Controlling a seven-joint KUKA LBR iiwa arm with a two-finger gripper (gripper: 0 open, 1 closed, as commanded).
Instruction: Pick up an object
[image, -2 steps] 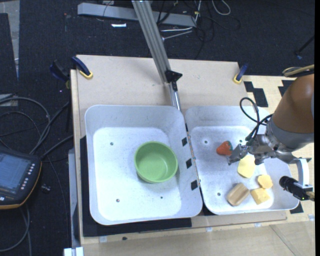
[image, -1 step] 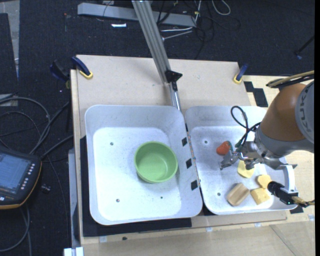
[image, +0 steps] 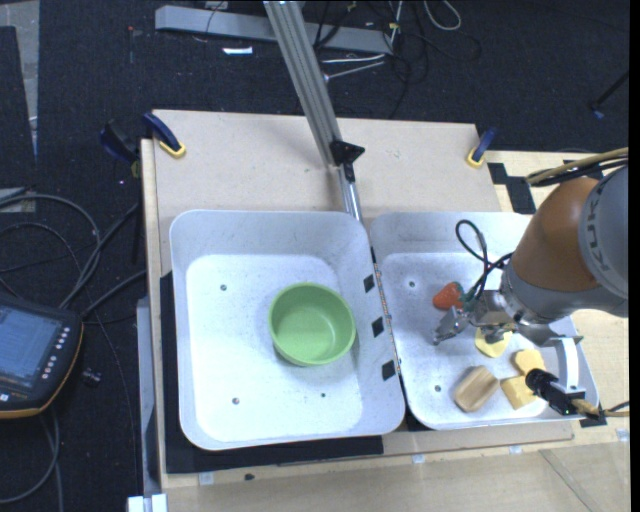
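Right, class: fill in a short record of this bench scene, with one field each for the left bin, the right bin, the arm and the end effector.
left bin: holds one green bowl, upright, near the middle
right bin: a red piece, a tan block and yellow pieces
arm: reaches in from the right, over the right bin
end effector: low over the right bin, just below the red piece; grip not clear

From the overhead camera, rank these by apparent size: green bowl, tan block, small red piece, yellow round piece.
1. green bowl, by far the largest
2. tan block
3. yellow round piece, partly hidden under the gripper, so its rank against the next is unsure
4. small red piece
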